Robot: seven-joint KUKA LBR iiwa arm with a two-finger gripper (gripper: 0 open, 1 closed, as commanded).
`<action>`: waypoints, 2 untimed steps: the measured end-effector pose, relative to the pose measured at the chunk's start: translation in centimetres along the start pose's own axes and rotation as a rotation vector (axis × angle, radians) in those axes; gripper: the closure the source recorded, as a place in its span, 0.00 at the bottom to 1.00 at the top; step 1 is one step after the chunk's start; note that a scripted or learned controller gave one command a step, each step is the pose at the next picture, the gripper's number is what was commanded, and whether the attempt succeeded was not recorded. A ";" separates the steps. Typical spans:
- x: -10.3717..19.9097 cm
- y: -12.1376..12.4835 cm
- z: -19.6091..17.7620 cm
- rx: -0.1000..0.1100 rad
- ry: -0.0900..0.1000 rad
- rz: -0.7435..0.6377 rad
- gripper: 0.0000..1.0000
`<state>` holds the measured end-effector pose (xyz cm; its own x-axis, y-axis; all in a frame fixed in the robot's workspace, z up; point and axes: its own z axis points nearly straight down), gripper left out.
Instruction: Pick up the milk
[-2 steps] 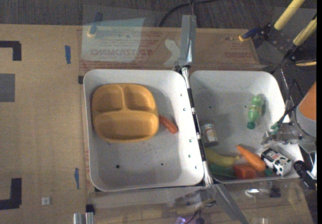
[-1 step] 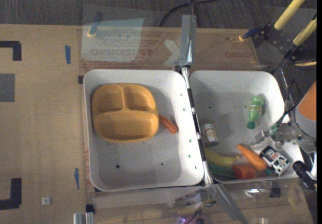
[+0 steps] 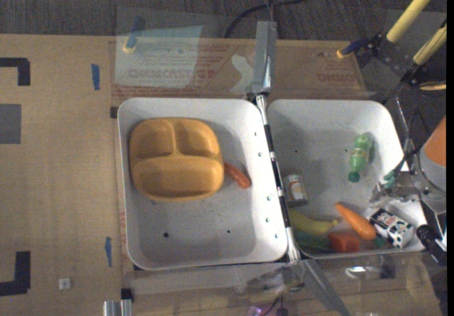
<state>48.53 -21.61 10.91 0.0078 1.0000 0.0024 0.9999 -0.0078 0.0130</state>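
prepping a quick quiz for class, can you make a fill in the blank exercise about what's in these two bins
1. The orange divided tray lies in the ____ bin.
2. The milk carton sits near the ____ corner of the right bin.
3. The green bottle lies in the ____ bin.
4. The banana is coloured ____.

Missing words: left; bottom right; right; yellow

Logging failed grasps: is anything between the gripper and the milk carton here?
Nothing visible. The gripper hangs just above the small white milk carton with black patches in the right white bin. The orange carrot lies close to the carton's left.
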 end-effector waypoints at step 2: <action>0.8 -0.4 2.1 0.008 -0.003 -0.086 0.00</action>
<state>48.15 -20.82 8.84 -0.0786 0.9969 -0.0017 0.9969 0.0786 0.0046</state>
